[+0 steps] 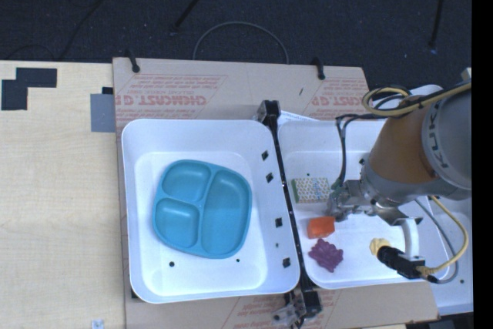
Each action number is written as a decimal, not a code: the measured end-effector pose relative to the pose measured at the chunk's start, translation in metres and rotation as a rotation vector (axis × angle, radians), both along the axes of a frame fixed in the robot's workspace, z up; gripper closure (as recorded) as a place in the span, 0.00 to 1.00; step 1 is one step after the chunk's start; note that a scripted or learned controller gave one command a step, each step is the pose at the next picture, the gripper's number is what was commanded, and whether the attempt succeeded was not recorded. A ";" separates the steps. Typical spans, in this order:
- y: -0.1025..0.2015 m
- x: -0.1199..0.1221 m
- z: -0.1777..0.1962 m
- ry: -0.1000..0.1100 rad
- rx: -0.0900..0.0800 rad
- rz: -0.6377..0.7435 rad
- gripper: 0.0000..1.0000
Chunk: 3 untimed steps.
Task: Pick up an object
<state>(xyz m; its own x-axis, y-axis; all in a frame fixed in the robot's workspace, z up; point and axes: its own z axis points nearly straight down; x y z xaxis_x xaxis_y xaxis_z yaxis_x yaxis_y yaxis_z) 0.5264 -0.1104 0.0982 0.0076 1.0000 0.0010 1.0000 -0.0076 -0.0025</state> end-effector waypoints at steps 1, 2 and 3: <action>0.006 0.009 0.052 -0.004 -0.001 0.008 1.00; 0.000 0.016 0.112 -0.006 -0.002 0.008 1.00; -0.001 0.016 0.119 -0.001 0.000 0.008 1.00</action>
<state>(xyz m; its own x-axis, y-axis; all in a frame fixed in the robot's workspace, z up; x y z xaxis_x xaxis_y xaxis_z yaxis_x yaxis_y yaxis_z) 0.5423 -0.1116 0.2176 -0.0005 1.0000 0.0006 1.0000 0.0005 -0.0017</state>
